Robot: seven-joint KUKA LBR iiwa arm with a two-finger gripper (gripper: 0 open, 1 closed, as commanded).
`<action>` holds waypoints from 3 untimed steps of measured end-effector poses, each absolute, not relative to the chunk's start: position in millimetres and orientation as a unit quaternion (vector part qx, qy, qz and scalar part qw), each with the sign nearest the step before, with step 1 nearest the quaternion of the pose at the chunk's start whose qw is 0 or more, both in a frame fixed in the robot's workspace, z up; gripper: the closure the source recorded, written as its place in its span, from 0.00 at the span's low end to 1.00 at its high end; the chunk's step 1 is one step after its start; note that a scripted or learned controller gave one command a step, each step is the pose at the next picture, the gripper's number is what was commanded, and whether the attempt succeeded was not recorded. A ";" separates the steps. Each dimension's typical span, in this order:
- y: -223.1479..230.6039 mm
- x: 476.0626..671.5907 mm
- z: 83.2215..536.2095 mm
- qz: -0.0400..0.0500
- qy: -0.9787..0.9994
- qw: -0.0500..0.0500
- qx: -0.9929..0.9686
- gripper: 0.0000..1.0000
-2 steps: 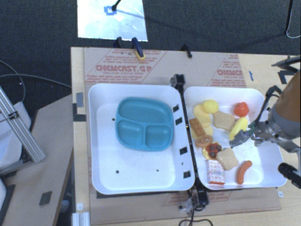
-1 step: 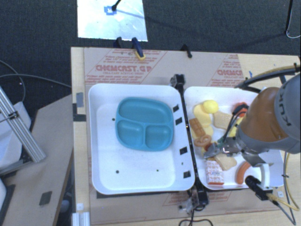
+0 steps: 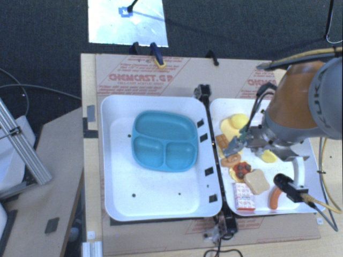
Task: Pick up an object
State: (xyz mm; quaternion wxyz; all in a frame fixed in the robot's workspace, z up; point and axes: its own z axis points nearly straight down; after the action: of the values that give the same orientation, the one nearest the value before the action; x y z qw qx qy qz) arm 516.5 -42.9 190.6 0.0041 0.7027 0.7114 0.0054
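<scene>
Two shallow white bins are sitting side by side on the bench: the left bin (image 3: 115,197) is holding a blue sectioned tray (image 3: 163,141), and the right bin (image 3: 218,108) is holding a scatter of toy food. The grey arm (image 3: 305,103) with its orange band is reaching in from the right and hanging over the right bin, with the gripper (image 3: 235,145) pointing down near that bin's left wall. Whether anything is caught in the pincer, or how wide it is standing, cannot be told from this slant.

Just above the gripper, a yellow duck-like toy (image 3: 235,125) is lying near the top of the bin. Directly under the pincer tip an orange piece (image 3: 230,158) is lying, seemingly touching or just beside it. Slightly lower, a red and dark fruit piece (image 3: 242,168) is resting beside a tan bread slice (image 3: 257,181). A red-and-white carton (image 3: 244,196) and a small sausage (image 3: 275,198) are lying nearer the front wall, well below the pincer.
</scene>
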 end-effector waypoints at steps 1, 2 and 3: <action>-32.0 527.9 184.3 0.001 0.710 0.001 0.705 0.00; -28.6 533.0 184.3 0.001 0.709 0.000 0.705 0.00; -28.4 533.5 195.0 0.002 0.711 0.001 0.703 1.00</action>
State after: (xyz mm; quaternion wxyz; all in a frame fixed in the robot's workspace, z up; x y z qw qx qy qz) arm 533.5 -28.4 195.0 0.0007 0.7028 0.7114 0.0017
